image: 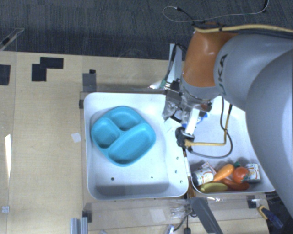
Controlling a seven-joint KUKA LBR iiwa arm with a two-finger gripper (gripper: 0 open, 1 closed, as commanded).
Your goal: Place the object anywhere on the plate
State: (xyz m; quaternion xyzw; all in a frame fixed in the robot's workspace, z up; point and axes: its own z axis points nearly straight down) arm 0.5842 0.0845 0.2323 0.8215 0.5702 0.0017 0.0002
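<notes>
Two white bins sit side by side at centre frame: left bin (137, 183), right bin (242, 151), rims touching. The pale bench (41, 160) carries black stepped markings (46, 68) at upper left and a small pale tag (75, 136) left of the bins. Dark carpet (91, 23) spans the top, with a thin cable (183, 13) lying on it.

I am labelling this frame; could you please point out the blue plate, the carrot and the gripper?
blue plate (133, 145): camera view, floor of its large compartment.
carrot (223, 172): camera view, middle of its orange body.
gripper (176, 115): camera view, its working end.
</notes>
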